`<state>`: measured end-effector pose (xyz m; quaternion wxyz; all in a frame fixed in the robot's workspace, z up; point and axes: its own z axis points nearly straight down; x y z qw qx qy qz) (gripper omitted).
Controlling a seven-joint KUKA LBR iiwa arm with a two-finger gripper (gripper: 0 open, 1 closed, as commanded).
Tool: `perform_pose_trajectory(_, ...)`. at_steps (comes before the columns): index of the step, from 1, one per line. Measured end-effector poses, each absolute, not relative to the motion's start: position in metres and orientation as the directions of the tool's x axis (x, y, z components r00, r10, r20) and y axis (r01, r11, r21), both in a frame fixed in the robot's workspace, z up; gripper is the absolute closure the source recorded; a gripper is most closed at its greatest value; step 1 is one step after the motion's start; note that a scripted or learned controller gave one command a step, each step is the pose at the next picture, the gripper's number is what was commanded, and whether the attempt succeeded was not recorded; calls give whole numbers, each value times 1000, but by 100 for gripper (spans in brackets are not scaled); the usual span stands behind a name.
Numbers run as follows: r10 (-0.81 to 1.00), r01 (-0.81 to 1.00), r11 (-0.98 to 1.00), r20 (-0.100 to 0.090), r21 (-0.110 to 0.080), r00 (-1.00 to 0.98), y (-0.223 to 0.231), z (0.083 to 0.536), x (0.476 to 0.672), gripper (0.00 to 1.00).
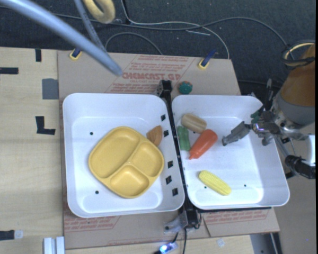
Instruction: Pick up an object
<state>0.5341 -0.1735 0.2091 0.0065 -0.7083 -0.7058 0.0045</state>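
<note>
So far, nothing is seen to be lifted. The hand (pixel 234 136) is held over the right bin (pixel 265 192), just right of the carrot (pixel 202 143), and nothing is seen between its fingers; whether they are spread or pressed together cannot be told. The carrot, a tan bread roll (pixel 193 123), a green piece (pixel 183 138) and a corn cob (pixel 214 182) are left lying in that bin. A yellow divided plate (pixel 126 162) is seen in the left bin (pixel 79 194). The grasp and the lift are judged still to be done.
</note>
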Motion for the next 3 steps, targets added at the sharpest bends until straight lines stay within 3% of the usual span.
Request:
perform_pose_trajectory(1, 1000, 1000, 1, 0, -2, -1, -173, 217, 537, 0)
perform_pose_trajectory(3, 1000, 1000, 1, 0, -5, -1, -175, 111, 542, 0)
